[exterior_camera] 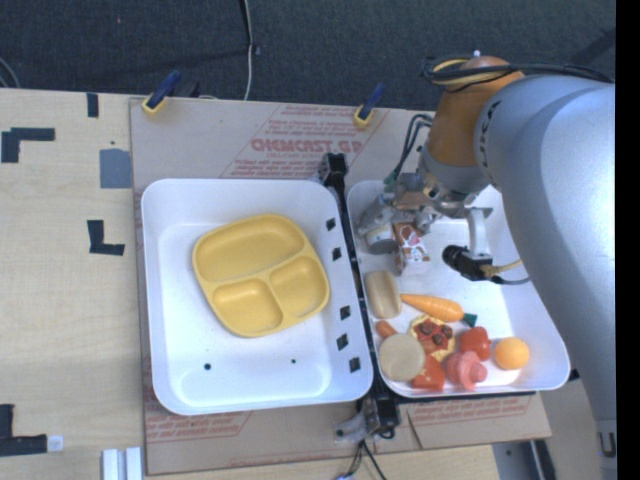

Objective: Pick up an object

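Note:
The right bin (530,318) holds a heap of toy foods: a tan bread roll (382,293), a carrot (432,306), a pizza slice (432,334), a round beige biscuit (401,356), a red tomato (475,343), an orange (511,353) and a pink piece (465,370). My gripper (385,228) hangs low over the far left part of this bin, close to the divider. A small red-and-white packet (411,247) sits right beside and under the gripper; whether it is gripped is unclear.
The left bin (170,368) carries a yellow divided plate (262,273) in its middle. The arm's grey body and orange band (455,128) cover the right bin's far right side. Black clips (333,168) run along the edge between the bins.

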You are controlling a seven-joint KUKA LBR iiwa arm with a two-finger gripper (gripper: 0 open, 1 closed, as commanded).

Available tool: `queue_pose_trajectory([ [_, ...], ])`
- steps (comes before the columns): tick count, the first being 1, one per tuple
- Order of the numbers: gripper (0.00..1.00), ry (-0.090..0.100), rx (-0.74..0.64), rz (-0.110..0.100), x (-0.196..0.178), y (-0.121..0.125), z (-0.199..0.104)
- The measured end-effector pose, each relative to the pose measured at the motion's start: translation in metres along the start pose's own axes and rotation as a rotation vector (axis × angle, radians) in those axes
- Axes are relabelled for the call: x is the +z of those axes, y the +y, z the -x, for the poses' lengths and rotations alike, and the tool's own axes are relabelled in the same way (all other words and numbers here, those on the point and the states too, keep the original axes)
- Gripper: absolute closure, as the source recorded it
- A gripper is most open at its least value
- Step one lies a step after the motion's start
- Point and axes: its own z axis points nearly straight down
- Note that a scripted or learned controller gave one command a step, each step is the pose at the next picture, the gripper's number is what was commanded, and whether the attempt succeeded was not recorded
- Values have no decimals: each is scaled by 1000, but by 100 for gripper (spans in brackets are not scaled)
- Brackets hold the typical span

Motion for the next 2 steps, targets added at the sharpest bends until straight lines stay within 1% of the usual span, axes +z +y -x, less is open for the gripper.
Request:
queue_pose_trajectory([
  [1, 0, -4, 1, 24, -1, -29, 0],
  [2, 0, -4, 0, 26, -1, -42, 8],
])
